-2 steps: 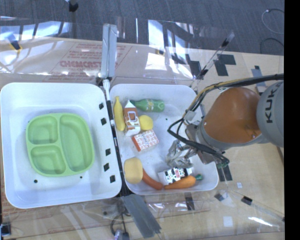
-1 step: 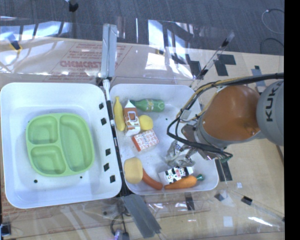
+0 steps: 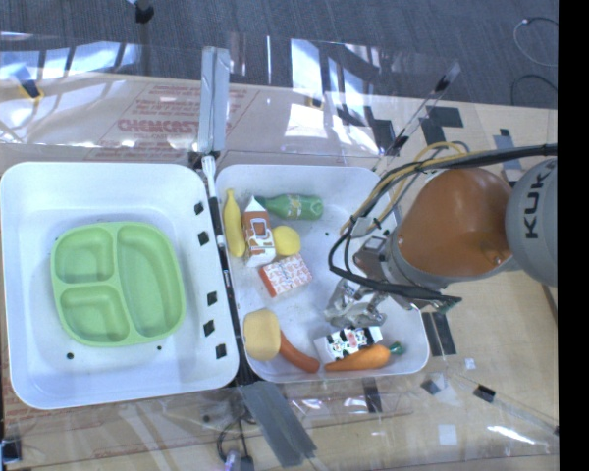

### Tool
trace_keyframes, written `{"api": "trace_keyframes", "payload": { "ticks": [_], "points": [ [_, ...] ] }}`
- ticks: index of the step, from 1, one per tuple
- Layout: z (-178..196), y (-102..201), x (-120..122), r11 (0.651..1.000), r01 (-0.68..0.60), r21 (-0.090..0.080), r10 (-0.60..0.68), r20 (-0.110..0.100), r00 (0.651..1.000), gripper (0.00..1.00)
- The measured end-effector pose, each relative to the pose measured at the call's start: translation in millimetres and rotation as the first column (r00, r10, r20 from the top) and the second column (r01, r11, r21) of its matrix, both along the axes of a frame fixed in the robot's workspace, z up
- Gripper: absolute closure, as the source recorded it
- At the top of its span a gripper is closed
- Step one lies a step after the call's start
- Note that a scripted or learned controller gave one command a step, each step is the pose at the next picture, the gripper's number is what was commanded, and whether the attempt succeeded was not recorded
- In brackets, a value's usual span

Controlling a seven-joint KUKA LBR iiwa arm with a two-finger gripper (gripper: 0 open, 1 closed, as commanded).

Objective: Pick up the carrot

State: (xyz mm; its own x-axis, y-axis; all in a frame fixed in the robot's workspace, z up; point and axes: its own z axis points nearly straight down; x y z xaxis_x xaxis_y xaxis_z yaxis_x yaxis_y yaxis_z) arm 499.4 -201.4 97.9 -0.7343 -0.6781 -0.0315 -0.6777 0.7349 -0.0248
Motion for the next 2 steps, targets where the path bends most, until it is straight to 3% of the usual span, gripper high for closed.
{"api": "trace_keyframes", "payload": {
  "ticks": [1, 2],
  "points": [
    [0.9, -1.0, -0.4, 0.960, -0.278, -0.015, 0.278, 0.007, 0.961, 0.00],
    [2.4, -2.1, -3.9, 0.907, -0.420, -0.026, 0.421, 0.008, 0.907, 0.00]
  ]
}}
